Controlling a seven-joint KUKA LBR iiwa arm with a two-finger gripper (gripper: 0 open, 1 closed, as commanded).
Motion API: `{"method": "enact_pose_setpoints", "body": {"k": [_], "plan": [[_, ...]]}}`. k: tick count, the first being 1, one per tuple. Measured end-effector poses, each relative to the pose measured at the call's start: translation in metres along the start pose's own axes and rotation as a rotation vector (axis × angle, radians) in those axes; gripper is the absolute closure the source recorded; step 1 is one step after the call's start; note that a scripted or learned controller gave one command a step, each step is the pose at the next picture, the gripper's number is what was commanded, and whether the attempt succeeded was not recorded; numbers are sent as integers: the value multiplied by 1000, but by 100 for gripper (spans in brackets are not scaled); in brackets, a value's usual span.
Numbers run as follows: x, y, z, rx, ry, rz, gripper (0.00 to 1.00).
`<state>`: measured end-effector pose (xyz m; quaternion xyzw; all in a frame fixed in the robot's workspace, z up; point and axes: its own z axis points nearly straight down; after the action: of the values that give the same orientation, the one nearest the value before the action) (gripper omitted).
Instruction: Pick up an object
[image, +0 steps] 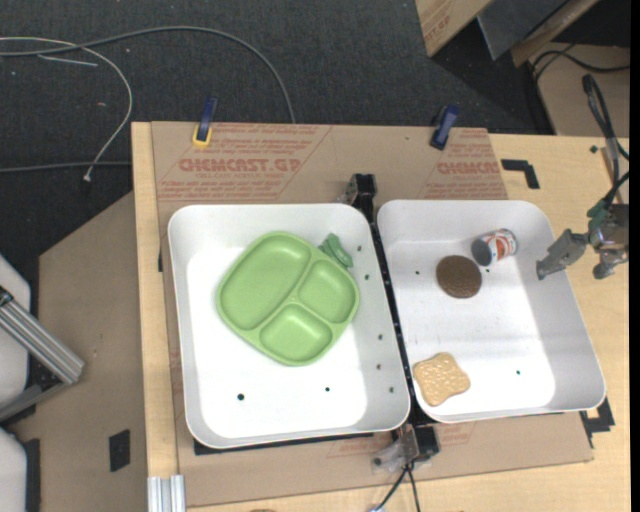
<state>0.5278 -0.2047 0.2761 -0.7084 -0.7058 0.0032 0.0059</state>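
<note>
Can (494, 246): small, lies on its side in the right bin (560, 330), far half, near the far-right wall. White body with red and blue print, dark end facing the bin's middle.
Brown disc (460, 277): round, flat, dark brown; just beside the can on its near-left side, whether touching cannot be told.
Cracker (441, 379): tan, squarish with wavy edges, speckled top; lies flat in the near-left corner of the right bin, close to the left wall, well apart from disc and can.
Open floor, right bin: the middle and the whole near-right part are bare white; a few small dark dots on the floor.
Green plate (289, 297): pale green, three compartments, lies flat and turned at an angle in the left bin (200, 330), toward its far half.
Green scrap (337, 249): small darker green piece at the plate's far-right rim, touching it.
Open floor, left bin: wide bare strip along the near wall and down the left side.
Hand (585, 252): grey, at the frame's right, outside the right bin's right wall, level with the can; nothing seen in it; open or closed cannot be told.
Bench (150, 350): tan board under both bins, red lettering along the far edge, two blue clamps (207, 118) on that edge.
</note>
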Motion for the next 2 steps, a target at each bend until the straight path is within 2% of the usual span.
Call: {"method": "enact_pose_setpoints", "body": {"k": [1, 2], "plan": [[1, 2, -6, -12, -3, -4, 0], [-7, 8, 49, -7, -1, -3, 0]]}}
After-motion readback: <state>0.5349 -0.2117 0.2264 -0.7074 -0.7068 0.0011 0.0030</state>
